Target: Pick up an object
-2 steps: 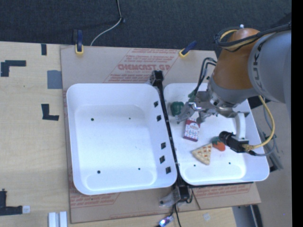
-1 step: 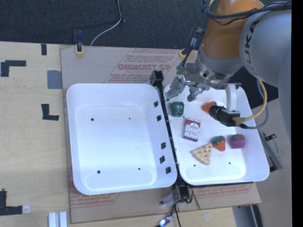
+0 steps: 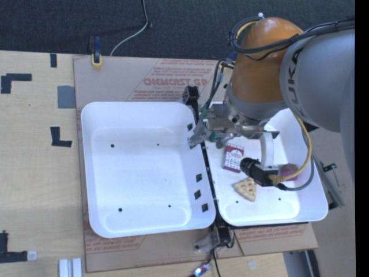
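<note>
Reaching over the right bin [image 3: 300,212], my arm [image 3: 323,79] bends down, gripper [image 3: 218,130] near a red packet [image 3: 233,158], a pizza-slice toy [image 3: 246,188] farther off. Wide or narrow, I cannot tell.

"CHEMCAST GP" on cardboard sheet [image 3: 144,77]

left bin [image 3: 138,178]: open floor | right bin [image 3: 288,205]: arm [image 3: 271,68] overhead (packet [image 3: 233,158] inside)

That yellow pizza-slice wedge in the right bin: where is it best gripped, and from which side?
Probably from straight above: the wedge lies flat in the right bin, so its sides offer little height. Grip across its two straight edges, about midway along, where it narrows toward the tip.
</note>
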{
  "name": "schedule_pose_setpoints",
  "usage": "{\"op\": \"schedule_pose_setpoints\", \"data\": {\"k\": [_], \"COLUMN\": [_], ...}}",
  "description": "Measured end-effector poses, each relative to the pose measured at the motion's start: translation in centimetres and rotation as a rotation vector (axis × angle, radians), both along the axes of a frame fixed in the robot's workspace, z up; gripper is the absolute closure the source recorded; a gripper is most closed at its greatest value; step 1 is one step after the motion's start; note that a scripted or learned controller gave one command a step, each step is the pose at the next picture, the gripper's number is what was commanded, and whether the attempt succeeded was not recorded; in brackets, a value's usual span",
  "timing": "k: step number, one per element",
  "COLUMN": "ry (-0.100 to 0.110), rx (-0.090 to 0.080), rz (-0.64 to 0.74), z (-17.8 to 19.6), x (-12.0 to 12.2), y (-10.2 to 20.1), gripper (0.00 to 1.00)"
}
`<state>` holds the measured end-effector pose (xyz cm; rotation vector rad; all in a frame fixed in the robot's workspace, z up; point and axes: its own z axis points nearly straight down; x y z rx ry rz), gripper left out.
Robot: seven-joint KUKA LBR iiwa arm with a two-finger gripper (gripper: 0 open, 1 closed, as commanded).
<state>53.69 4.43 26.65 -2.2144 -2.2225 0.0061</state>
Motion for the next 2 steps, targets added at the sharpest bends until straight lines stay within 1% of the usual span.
{"op": "schedule_pose_setpoints", "data": {"k": [1,2], "ry": [-0.001,-0.022], "rx": [-0.001,0.002], "rz": [-0.001,-0.001], "z": [-3.9,11.0], "x": [3.2,2.7], "y": [2.6,2.2], "gripper": [1.00,1.00]}}
